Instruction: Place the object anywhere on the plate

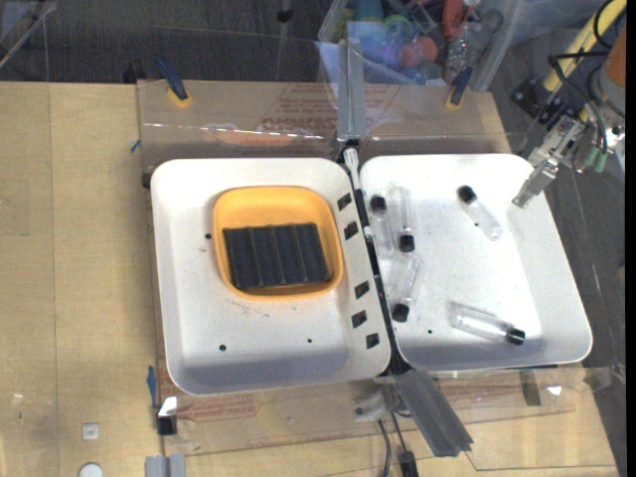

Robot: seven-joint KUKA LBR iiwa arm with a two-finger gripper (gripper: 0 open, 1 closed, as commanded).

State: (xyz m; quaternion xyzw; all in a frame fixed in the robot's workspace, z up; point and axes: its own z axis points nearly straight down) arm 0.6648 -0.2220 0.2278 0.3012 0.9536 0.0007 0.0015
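Camera view: two shallow white bins are seen side by side on a wooden bench, looked down on at a slant
Left bin (189,346): an orange plate (276,202) is held near its middle, and a dark ribbed rectangular insert (276,254) is laid on the plate
Right bin (556,316): several clear plastic vials with black caps are scattered across its floor
Vial, upper right (478,210): it is laid at a slant with its black cap toward the back of the bin, closest of all to the gripper
Vial, lower right (487,323): it is laid on its side near the front rim, black cap pointing right
Vials by the divider (399,246): a loose group is strung along the left side of the right bin, just beside the divider; how many lie there cannot be told exactly
Gripper (532,185): it is seen at the upper right corner of the right bin, over the rim, apart from every vial
Jaws: their opening cannot be told from this angle, and nothing is seen between them
Arm (596,137): it is brought in from the right edge
Background: a clear tub of coloured items (427,18) is stood behind the bins
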